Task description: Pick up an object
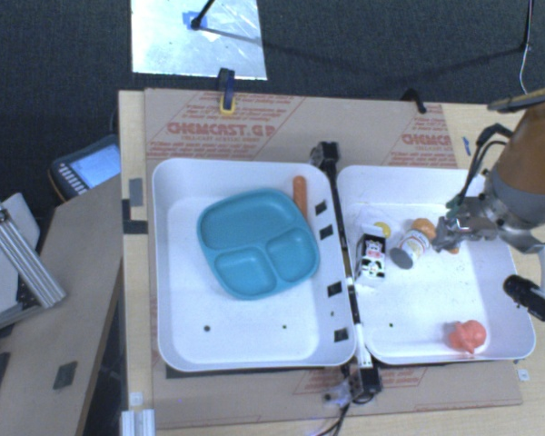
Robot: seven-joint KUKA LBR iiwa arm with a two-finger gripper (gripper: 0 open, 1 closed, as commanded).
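Two shallow white plastic bins sit side by side on a cardboard-covered surface (254, 116). The left bin (177, 334) carries a teal plastic divided plate (257, 242) with three compartments, lying near the bin's middle and slightly turned. A slim orange carrot-like stick (300, 193) lies just beyond the plate's far right corner, close to the bin's right wall.

The right bin (409, 182) carries several small things. A small black-and-white patterned carton (373, 258) lies near the bin's left wall, about midway along it. Just to its right lies a small cylindrical jar with a grey lid and orange label (408, 245), on its side with the lid end towards the near edge. A small round tan object (424, 227) lies touching or just beside the jar's far end. A tiny yellow piece (381, 228) lies beyond the carton. A pink rounded soft toy (468, 335) lies near the bin's near right corner, well apart from the rest.

The grey arm reaches in over the right bin's right edge, and its jaws (447, 232) hang low just to the right of the jar and the tan object. Whether they are spread or closed cannot be told, and nothing is seen between them.
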